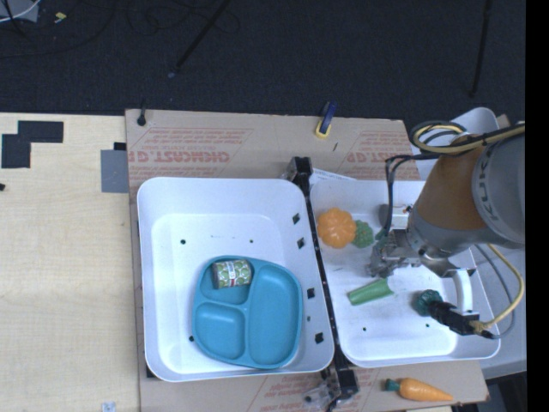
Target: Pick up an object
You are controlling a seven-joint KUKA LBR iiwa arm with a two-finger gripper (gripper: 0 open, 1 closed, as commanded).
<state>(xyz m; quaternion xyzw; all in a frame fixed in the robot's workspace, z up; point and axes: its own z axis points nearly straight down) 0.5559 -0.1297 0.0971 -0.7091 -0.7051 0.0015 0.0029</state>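
Note:
My gripper (383,262) reaches down into the right bin (403,342), its tip between a small green leafy item (364,233) and a green cucumber-like piece (370,293) that lies just below it. An orange fruit (336,227) sits at the bin's upper left, touching the leafy item. A teal object (426,301) lies to the right of the cucumber piece. The arm's grey body and orange band (450,200) cover the bin's right part. Nothing shows between the fingers.
The left bin (171,230) holds a blue divided tray (257,316) with a small green-labelled can (232,274) in its upper compartment. A toy carrot (419,390) lies on the cardboard outside the right bin's front edge. Cables run beside the arm at right.

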